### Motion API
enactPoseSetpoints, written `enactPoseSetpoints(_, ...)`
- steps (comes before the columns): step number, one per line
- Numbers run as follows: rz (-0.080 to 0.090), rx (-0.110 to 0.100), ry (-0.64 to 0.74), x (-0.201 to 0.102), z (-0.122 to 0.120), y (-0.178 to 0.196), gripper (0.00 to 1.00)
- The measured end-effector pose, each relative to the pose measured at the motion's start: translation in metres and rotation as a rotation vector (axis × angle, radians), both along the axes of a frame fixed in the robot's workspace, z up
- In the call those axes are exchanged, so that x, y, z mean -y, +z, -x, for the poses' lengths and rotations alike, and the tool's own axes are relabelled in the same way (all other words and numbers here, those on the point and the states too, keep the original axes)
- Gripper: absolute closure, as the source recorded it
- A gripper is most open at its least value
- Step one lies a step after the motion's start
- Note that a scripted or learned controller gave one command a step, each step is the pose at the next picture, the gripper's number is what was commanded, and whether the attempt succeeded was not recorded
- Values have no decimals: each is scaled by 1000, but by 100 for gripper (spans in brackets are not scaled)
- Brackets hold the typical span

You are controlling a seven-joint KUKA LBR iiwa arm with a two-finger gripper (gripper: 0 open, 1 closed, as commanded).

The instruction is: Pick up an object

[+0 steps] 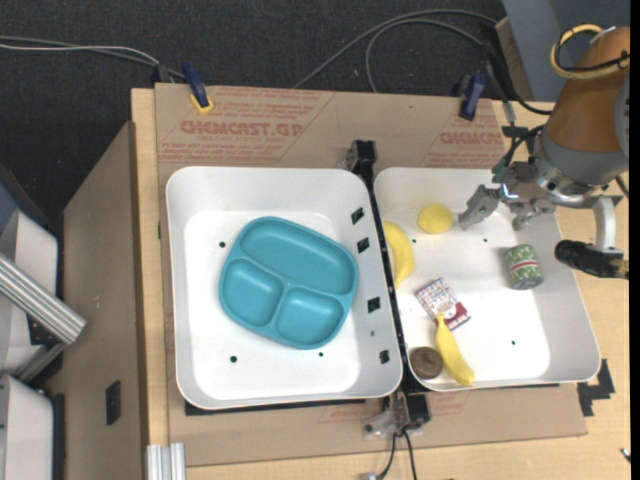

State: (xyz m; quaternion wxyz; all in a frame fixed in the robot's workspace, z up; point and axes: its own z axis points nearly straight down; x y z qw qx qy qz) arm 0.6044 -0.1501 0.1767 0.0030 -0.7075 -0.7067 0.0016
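Note:
The right bin [560, 343] holds several objects. A small yellow ball-like fruit [434, 218] lies near its far left, and a flat yellow piece [398, 251] rests against the left wall. A small red and white packet [441, 301] lies mid-bin, with a banana [455, 354] and a brown round thing [425, 361] at the front. A green patterned can [521, 266] lies on the right. My gripper [502, 209] hovers over the far part of this bin, between the yellow fruit and the can. It is open, with nothing between its spread fingers.
A teal divided plate [288, 281] lies in the left bin [190, 268]. A black divider with clips [371, 258] runs between the bins. Cables [420, 28] loop behind the bench, and blue clamps [197, 90] hold the cardboard's far edge.

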Motion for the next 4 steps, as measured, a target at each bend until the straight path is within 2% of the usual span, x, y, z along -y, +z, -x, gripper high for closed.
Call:
enactPoseSetpoints(1, 0, 1, 2, -7, 2, -61, 0)
enactPoseSetpoints(2, 0, 2, 1, -8, 2, -93, 0)
enactPoseSetpoints(3, 0, 7, 1, -8, 1, -80, 100)
enactPoseSetpoints(4, 2, 13, 4, -18, 1, -24, 100)
